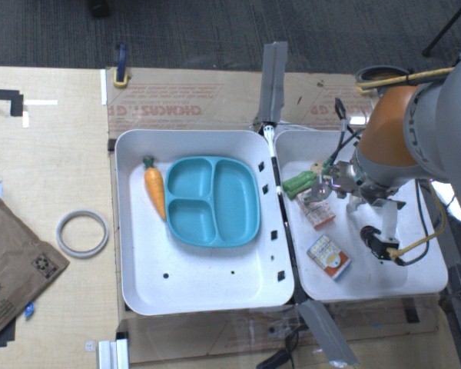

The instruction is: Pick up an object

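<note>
Supporting surface: is carrying two white bins side by side, with a brown cardboard sheet lying under their far edges.
Arm: is reaching in from the right, its orange band hanging over the far part of the right bin.
Left bin: is holding a plate and a carrot.
Right bin: is holding three small things under and beside the arm.
Cardboard box: is lying at a slant on the surface at the near left, well apart from the bins.
Plate: blue and divided into three parts, is sitting in the middle of the left bin.
Tape ring: is lying flat on the surface, just left of the left bin.
Carrot: is lying lengthwise just beside the plate's left edge, green top pointing away.
Pincer: is hanging low over the right bin's far left part, right by the green object; I cannot tell whether it is released or clenched.
Green object: is lying near the right bin's left wall.
Packet: red and white, is lying just below the pincer.
Small carton: is lying nearer the front, apart from the packet.
</note>
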### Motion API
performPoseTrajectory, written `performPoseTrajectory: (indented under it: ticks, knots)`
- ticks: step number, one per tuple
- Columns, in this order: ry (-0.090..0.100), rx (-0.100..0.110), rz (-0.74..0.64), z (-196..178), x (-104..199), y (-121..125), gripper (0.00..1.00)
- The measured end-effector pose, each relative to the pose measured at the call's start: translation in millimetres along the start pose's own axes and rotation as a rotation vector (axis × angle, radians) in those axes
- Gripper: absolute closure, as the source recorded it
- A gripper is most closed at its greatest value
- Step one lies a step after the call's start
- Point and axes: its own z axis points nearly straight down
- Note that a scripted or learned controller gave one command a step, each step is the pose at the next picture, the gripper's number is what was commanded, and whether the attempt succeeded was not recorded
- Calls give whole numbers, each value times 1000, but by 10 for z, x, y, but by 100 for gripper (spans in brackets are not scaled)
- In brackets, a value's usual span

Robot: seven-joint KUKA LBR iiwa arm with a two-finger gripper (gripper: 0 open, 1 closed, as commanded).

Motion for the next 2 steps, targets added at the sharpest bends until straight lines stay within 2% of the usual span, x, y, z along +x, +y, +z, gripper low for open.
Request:
performPoseTrajectory:
  ticks: [1,2]
  knots:
    - [1,1,3,-92,-6,4,100]
    - [1,1,3,-91,-6,3,0]
